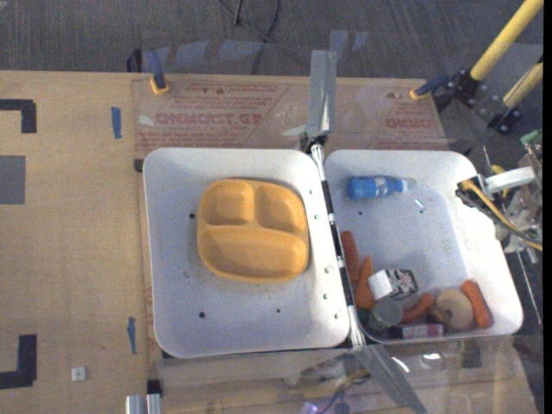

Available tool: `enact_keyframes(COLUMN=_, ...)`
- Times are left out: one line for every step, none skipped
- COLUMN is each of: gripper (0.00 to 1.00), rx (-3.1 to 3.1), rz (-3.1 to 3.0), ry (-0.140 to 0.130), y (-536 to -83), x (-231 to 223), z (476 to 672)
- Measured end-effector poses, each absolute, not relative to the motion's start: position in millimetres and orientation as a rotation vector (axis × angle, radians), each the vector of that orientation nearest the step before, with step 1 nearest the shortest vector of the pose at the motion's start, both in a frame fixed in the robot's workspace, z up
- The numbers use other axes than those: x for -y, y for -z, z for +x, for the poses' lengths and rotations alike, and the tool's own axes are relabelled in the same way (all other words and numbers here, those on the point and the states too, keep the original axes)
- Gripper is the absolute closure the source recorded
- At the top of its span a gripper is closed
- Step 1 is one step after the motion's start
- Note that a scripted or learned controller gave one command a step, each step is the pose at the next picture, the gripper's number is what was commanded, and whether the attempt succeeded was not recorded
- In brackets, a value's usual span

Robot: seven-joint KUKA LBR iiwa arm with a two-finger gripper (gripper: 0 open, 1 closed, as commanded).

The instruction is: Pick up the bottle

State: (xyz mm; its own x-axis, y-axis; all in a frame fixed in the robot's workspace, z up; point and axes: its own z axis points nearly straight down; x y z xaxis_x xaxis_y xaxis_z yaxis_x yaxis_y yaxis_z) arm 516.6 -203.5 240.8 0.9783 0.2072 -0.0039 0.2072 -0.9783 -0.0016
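A blue bottle with a pale cap lies on its side in the far left corner of the right bin, its cap pointing right. My gripper shows as a tangle of white parts and yellow cables over the right bin's right rim. It sits well to the right of the bottle, apart from it, with nothing seen in its hold.
A yellow-orange divided plate lies in the left bin. The right bin's near side holds several orange carrot-like pieces, a small white and black box, a grey round lid and a beige lump. Yellow poles stand at the far right.
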Motion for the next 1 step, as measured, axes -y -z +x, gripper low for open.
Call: enact_keyframes(gripper=1.0, rx=0.454, rz=-3.105, ry=-0.006, y=-209.8, x=223.5, z=478.6)
